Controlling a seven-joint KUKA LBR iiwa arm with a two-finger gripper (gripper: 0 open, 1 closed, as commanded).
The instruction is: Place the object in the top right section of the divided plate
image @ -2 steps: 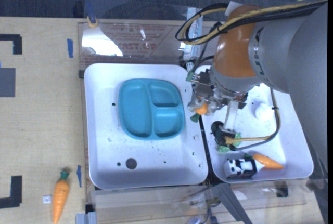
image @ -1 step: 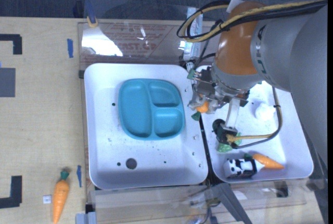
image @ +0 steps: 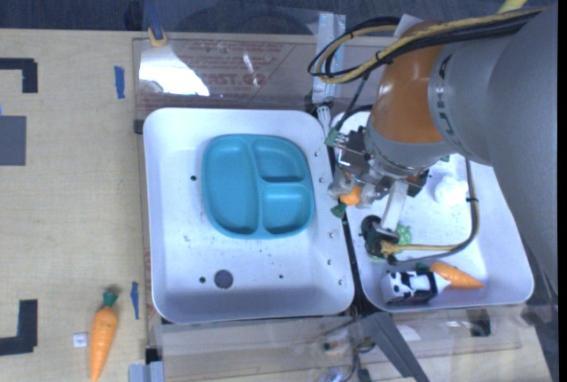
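The blue divided plate [image: 259, 185] lies in the left white bin [image: 177, 265], with two small sections on its right side and one large section on its left. My gripper [image: 354, 192] hangs over the wall between the two bins, just right of the plate's right rim. It is shut on a small orange carrot toy [image: 351, 194] whose green tip [image: 338, 210] points down-left. The grey arm with its orange band [image: 407, 101] covers much of the right bin.
The right bin [image: 505, 238] holds an orange carrot [image: 456, 275], a black-and-white toy [image: 409, 284], a green piece [image: 403, 235] and a white object [image: 448, 190]. Another carrot [image: 104, 331] lies on the wooden bench at bottom left. A dark drain spot [image: 223, 279] marks the left bin's floor.
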